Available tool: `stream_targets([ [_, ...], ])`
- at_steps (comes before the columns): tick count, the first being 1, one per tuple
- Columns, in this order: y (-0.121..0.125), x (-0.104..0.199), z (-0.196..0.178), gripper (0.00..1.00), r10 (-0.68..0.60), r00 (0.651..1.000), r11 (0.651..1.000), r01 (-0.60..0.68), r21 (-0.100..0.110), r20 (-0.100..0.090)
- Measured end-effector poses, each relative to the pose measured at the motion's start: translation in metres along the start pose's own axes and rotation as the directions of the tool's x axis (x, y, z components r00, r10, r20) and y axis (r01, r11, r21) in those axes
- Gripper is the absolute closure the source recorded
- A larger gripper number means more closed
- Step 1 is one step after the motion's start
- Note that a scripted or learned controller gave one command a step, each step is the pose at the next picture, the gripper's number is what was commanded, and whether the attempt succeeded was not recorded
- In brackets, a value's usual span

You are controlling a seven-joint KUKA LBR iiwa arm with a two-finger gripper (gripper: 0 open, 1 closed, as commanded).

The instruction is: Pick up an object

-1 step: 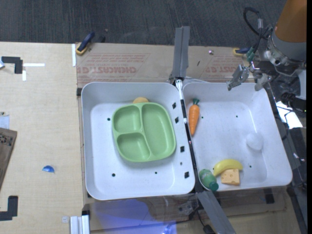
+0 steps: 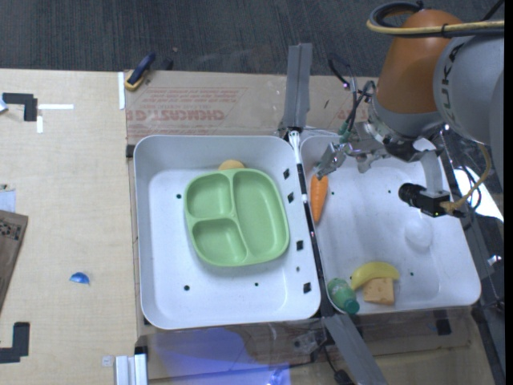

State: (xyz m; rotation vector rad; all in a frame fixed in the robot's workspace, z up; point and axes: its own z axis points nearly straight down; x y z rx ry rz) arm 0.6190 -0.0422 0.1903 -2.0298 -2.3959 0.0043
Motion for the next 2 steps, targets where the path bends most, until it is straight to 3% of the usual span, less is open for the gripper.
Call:
stream_targets([
  [1, 0.038, -0.015, -0.001, 0.00, -0.091, 0.996, 0.996, 0.091, -0.003, 0.001],
  [2, 0.032, -0.036, -0.001, 0.00, -0.286, 0.958, 0.958, 0.286, -0.002, 0.001],
])
